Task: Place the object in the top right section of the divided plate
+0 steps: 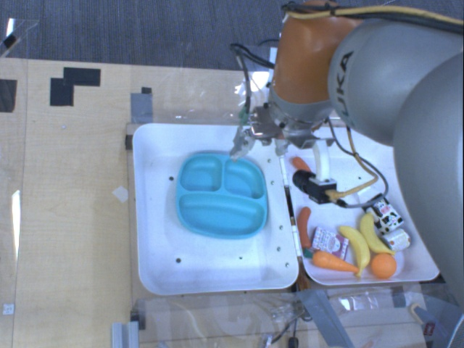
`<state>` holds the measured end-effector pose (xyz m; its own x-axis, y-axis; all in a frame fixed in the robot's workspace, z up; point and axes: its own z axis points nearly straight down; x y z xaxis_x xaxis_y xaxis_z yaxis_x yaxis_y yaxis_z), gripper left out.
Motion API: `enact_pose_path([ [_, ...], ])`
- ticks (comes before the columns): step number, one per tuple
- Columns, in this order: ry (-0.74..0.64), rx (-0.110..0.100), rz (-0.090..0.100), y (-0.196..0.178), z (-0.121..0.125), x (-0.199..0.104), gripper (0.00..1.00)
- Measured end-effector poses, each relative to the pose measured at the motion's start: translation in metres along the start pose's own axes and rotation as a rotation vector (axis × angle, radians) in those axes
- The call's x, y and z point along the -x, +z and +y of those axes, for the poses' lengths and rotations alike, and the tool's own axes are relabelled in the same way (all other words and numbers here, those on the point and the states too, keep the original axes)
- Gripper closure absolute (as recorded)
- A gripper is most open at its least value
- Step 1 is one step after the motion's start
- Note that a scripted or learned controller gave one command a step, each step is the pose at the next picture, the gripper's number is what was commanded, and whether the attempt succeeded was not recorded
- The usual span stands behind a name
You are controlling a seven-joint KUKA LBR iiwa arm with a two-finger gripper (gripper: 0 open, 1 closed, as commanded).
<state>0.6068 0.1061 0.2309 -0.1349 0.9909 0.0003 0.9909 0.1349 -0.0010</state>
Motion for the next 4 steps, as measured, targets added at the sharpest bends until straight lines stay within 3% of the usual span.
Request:
enact_pose_path([
  [1,-0.132,0.000,0.000,0.008,-0.033,0.005,0.00],
  [2,-0.299,0.007,-0.001,-0.108,-0.023,-0.007,0.00],
  [4,-0.299,0.005,-0.001,-0.107,-0.023,-0.007,0.00],
])
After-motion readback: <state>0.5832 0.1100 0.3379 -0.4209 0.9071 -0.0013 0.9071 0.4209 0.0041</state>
